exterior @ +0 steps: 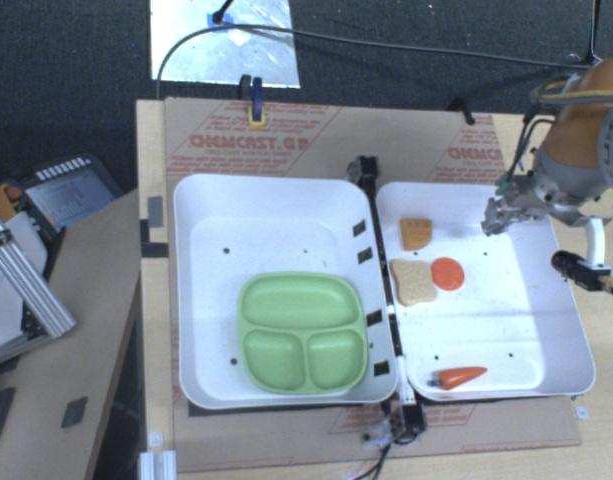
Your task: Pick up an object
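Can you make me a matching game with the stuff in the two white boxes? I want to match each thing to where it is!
Things:
1. green plate
2. carrot
3. red circle
4. pincer

Places:
A. near the front edge of the right bin
B. over the back of the right bin
C. in the left bin
D. touching the bread slice in the right bin

Pairs: 1-C, 2-A, 3-D, 4-B
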You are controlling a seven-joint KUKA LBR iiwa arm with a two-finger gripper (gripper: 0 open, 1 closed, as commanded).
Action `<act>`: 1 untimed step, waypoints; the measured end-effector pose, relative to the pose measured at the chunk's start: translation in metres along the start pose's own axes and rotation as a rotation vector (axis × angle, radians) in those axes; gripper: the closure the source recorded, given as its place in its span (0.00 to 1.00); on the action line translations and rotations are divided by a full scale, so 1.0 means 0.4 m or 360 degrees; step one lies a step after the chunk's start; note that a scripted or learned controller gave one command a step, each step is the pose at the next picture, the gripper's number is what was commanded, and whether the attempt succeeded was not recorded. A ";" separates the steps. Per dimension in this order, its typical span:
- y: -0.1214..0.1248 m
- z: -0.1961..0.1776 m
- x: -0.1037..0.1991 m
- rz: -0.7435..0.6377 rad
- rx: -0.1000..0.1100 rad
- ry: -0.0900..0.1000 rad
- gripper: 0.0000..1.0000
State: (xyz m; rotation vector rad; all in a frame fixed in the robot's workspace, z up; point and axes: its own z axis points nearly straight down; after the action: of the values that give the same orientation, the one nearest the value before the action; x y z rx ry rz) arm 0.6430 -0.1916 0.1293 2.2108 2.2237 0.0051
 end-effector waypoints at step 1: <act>0.013 -0.164 -0.002 0.0001 -0.0004 -0.0001 1.00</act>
State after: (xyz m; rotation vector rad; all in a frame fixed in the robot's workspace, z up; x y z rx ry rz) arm 0.6479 -0.1922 0.1950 2.2101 2.2209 0.0073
